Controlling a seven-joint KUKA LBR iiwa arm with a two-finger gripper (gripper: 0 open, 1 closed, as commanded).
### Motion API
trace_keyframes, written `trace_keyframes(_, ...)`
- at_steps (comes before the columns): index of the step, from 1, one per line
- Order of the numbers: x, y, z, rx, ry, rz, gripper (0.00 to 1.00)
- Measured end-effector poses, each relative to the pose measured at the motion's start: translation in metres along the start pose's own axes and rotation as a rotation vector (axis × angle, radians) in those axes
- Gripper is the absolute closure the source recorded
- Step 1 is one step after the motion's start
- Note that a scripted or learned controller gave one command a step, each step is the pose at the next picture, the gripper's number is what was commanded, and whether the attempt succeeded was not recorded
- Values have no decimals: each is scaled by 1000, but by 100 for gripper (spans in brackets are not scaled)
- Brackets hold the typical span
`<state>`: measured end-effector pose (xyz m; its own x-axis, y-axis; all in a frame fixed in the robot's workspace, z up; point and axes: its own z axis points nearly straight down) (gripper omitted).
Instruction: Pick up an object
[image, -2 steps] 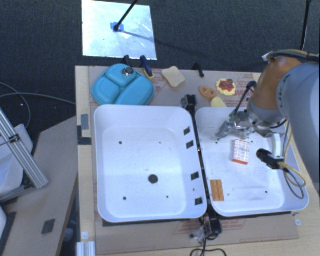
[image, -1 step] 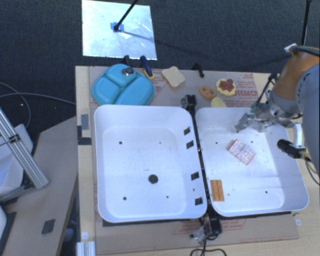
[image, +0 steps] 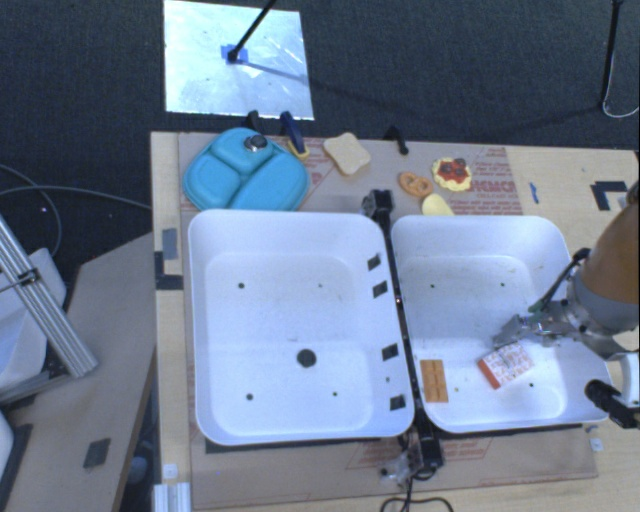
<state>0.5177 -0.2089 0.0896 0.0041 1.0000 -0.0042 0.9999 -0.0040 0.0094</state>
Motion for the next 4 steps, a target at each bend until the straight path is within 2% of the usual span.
trace_keyframes(1, 70, -27, 0, -8, -4, -10, 0)
trace_keyframes(2, 67, -26, -10, -11, -4, -7, 100)
trace_keyframes(3, 93, 14, -49, 2, 4, -12, 100)
trace_keyframes(4, 115, 76, -32, 3, 4, -12, 100)
